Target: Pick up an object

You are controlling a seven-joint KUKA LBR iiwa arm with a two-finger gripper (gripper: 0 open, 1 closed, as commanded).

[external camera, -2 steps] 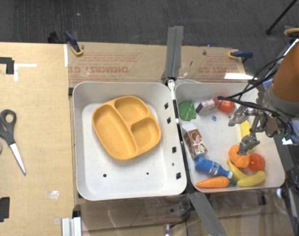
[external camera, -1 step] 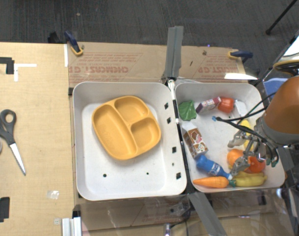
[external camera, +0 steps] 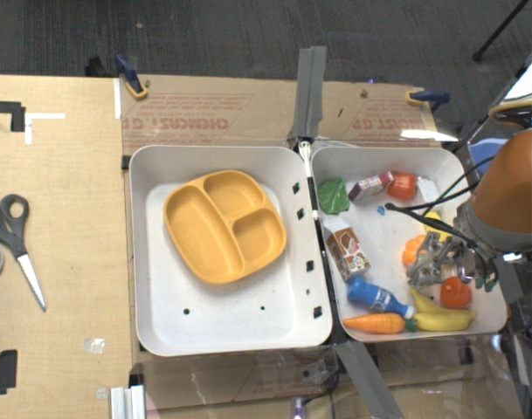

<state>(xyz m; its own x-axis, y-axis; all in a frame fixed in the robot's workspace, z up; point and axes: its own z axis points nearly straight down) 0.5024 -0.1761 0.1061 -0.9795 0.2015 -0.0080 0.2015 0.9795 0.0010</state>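
Camera view, starting at the near edge of the right bin [external camera: 488,321]: a toy carrot [external camera: 373,323] lies along the front wall, with a yellow banana [external camera: 442,319] just beside it to the right. A blue bottle [external camera: 376,297] lies tilted just behind the carrot, and a red tomato [external camera: 455,292] sits against the banana. The tool [external camera: 430,264] hangs low over this bin, just left of the tomato, reaching in from the right under the arm's orange band [external camera: 510,186]; whether its fingers are spread or pressed together cannot be told, and nothing is seen between them. An orange fruit [external camera: 411,250] shows at the tool's left edge. Farther left, a brown snack packet [external camera: 348,252] lies near the dividing wall. Toward the back of the bin sit a green crumpled piece [external camera: 333,195], a small purple-and-white packet [external camera: 370,186] and a red-orange round toy [external camera: 403,184], close together in a row.

In the left bin [external camera: 161,321], an orange divided plate [external camera: 225,225] with three compartments lies flat, toward the back. Scissors [external camera: 17,243] rest on the bench [external camera: 56,164] well to the left. Cardboard [external camera: 213,112] lies behind both bins.
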